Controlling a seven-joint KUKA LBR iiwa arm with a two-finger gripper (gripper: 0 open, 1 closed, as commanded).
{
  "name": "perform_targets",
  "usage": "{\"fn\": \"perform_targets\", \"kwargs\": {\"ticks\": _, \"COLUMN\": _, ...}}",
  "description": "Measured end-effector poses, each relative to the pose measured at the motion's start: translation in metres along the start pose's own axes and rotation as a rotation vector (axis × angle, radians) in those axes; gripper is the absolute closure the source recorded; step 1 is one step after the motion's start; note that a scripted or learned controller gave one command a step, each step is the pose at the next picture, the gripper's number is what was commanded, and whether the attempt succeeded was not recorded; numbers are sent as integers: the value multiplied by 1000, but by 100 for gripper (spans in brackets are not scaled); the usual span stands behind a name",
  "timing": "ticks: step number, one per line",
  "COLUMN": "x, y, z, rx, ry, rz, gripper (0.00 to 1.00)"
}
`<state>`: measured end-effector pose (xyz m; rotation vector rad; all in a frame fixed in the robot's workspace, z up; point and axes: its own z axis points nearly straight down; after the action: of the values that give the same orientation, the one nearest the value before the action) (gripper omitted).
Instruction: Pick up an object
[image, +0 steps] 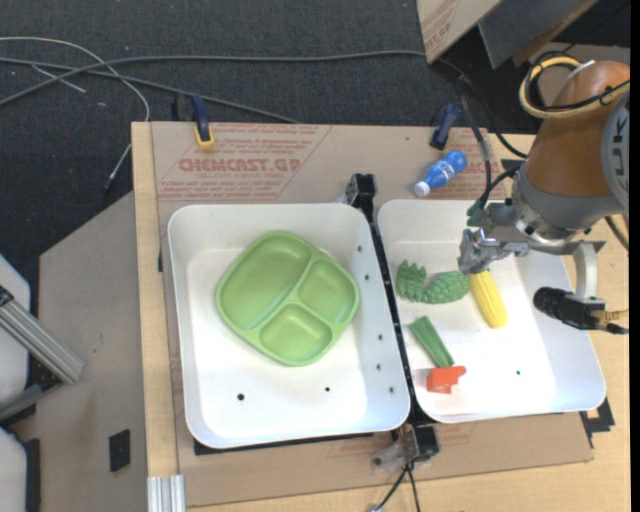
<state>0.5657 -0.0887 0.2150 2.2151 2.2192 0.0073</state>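
In the right bin lie a yellow corn cob, a bumpy green toy, a flat green stick and a small orange piece. My gripper hangs over the upper middle of this bin, just above the corn's top end and the green toy's right end. Nothing shows between its tips. The left bin holds a green divided plate.
A blue and white bottle lies on the cardboard behind the right bin. Black clamps sit on the wall between the bins. The arm's bulk covers the right bin's upper right corner.
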Motion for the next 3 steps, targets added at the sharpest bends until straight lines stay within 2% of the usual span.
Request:
{"fn": "perform_targets", "kwargs": {"ticks": 1, "x": 0, "y": 1, "z": -6, "rx": 5, "ry": 1, "rz": 1, "gripper": 100}}
{"fn": "perform_targets", "kwargs": {"ticks": 2, "x": 61, "y": -17, "z": -5, "rx": 12, "ry": 5, "rz": -4, "gripper": 100}}
{"fn": "perform_targets", "kwargs": {"ticks": 3, "x": 114, "y": -27, "z": -17, "rx": 9, "ry": 5, "rz": -5, "gripper": 100}}
